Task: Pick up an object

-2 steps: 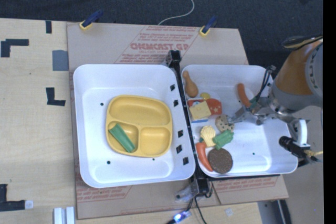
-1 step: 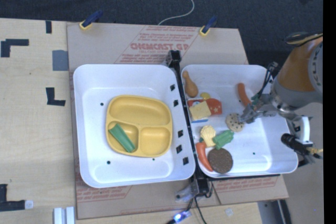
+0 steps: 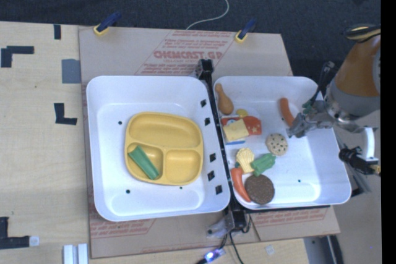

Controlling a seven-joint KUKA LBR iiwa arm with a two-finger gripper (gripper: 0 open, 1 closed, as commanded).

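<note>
From the overhead camera, the grey arm's jaws (image 3: 299, 127) hang low in the right-hand shallow white bin (image 3: 309, 185), at about three o'clock, between the orange-red toy sausage (image 3: 286, 111) and the round speckled cookie (image 3: 276, 144); I'd judge it is closing in on a pick, nothing lifted yet. Next it needs to settle squarely over one piece. Whether the jaws are wide or narrow, I cannot tell: they blur darkly.
</note>
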